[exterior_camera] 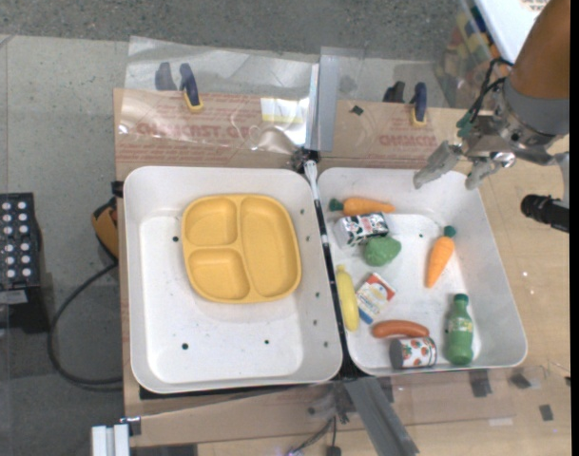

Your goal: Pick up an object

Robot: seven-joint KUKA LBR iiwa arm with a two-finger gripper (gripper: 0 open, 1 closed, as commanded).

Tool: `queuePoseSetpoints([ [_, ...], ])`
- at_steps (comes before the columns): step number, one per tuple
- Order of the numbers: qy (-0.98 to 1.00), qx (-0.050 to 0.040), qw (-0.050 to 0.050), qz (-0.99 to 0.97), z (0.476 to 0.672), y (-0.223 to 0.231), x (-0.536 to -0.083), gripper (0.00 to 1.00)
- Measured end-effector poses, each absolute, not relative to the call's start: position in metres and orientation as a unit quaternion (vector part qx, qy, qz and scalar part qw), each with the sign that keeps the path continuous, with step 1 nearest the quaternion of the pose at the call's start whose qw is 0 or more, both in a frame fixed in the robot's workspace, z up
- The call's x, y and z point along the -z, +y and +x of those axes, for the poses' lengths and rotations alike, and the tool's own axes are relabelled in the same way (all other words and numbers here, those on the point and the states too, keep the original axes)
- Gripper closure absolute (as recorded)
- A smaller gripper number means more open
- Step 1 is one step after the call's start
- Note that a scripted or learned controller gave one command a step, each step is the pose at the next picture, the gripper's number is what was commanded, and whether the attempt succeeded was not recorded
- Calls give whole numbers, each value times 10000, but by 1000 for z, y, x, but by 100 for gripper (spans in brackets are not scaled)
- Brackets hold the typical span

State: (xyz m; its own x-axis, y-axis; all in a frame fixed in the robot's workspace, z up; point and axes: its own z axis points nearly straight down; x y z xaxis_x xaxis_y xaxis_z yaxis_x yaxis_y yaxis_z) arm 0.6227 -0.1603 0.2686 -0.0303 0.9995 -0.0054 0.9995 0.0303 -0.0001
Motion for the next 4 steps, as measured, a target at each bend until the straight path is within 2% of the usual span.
queuePoseSetpoints([
  [1, 7458, 23, 5, 6662, 604, -221, -191, 0],
  [2, 7513, 7, 10, 6599, 584, -221, -93, 0],
  [3, 7508, 4, 6, 6605, 583, -221, -102, 100],
  [4, 7394, 4, 15, 6733, 563, -178, -230, 100],
])
